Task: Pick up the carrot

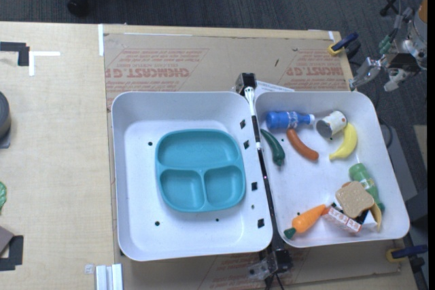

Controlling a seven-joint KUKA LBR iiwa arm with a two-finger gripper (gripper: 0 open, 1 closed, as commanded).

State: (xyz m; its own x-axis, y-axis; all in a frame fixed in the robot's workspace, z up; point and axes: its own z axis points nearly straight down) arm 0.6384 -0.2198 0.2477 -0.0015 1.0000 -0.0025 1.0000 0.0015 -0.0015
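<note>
Orange carrot (308, 219) lying in right bin (391, 166) near its front edge, beside bread slice (355, 200), tool (391, 68) off past far right corner, grip state unclear

Carrot (309, 219) lies near the front wall of the right bin (319, 104). Bare floor is seen left of the carrot and behind it, up to the sausage (302, 145). Just right of the carrot, access is crowded by a red-and-white box (343, 219) and bread (355, 199). The front wall stands close before the carrot. Banana (345, 142) and bottle (287, 120) are well behind the carrot.
</note>
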